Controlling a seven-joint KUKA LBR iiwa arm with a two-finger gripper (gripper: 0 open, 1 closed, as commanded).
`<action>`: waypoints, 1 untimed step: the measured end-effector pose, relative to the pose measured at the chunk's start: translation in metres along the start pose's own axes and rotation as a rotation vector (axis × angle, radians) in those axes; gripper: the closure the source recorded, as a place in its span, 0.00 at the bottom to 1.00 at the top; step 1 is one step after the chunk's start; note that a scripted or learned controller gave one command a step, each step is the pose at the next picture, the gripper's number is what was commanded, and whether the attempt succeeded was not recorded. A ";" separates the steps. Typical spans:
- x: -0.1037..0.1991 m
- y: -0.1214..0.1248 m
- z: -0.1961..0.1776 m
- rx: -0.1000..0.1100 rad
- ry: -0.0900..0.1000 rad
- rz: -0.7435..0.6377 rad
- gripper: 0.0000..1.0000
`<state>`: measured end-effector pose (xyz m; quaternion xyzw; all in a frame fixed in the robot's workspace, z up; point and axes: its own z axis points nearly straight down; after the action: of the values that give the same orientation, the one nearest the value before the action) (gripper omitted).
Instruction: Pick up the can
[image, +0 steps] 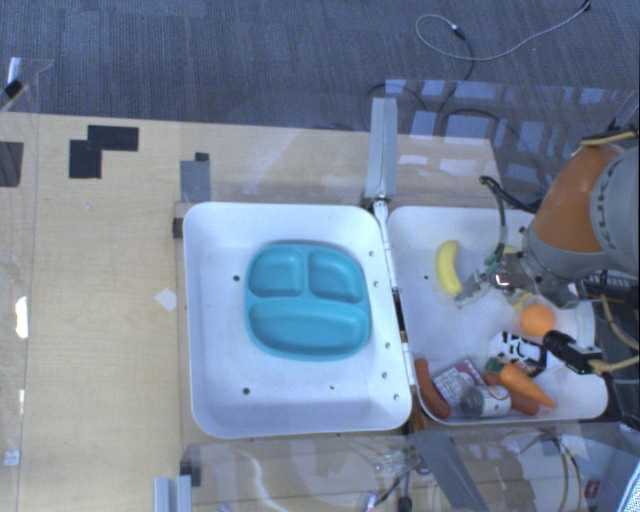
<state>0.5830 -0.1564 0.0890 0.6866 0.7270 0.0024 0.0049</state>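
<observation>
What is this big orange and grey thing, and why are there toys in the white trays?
It is a robot arm, reaching in from the right. One camera looks down at a slant from above the bench. At the arm's tip is its gripper, a two-finger claw, hanging over the right bin. I cannot tell if the claw is open or shut, and I see nothing between its fingers.

The right bin holds a banana, an orange, a carrot, a sausage and, lying at the front edge, the small can the robot is meant to pick up. The left bin holds a blue plate with three sections.
</observation>
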 end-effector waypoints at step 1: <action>-0.038 0.049 0.001 0.018 0.026 -0.009 0.00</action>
<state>0.6345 -0.1911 0.0890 0.6832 0.7301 0.0046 -0.0109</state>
